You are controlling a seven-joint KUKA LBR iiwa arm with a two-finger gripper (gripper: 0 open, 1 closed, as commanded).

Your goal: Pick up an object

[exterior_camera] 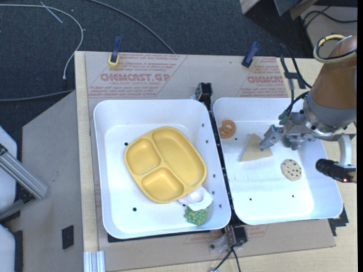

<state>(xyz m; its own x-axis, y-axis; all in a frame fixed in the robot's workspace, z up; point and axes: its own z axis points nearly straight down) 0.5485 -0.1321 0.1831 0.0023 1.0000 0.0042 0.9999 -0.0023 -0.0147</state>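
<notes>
Cheese wedge (256,148), pale tan and triangular, lies flat; whether the fingers (271,140) pinch it, I cannot tell.

Arm (334,78) reaching from right, gripper (272,137) lowered

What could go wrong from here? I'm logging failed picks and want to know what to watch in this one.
The gripper sits at the edge of the flat tan wedge, which lies low on the right bin's floor; it may slide away rather than lift. The cookie and the small ring lie nearby and could be nudged by a sweep. The bin's far wall is close, leaving little room to approach.
</notes>
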